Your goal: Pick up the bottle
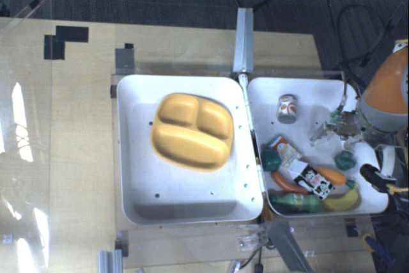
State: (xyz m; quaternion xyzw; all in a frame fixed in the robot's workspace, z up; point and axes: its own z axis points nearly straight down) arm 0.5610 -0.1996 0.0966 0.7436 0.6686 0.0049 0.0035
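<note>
The bottle (298, 202) is green and lies on its side along the front wall of the right bin (307, 91). A banana (342, 200) touches its right end and an orange carrot (289, 183) lies just behind it. My gripper (329, 126) hovers over the right half of that bin, well behind the bottle and to its right. It stands open with nothing between its fingers. The grey arm with its orange band (388, 91) reaches in from the right edge.
The right bin also holds a small can (287, 108), a green carton (282, 151), a black-and-white box (316, 180), a second carrot (331, 176) and a teal object (345, 160). A large yellow bread-shaped object (192, 131) sits in the left bin (137, 156).
</note>
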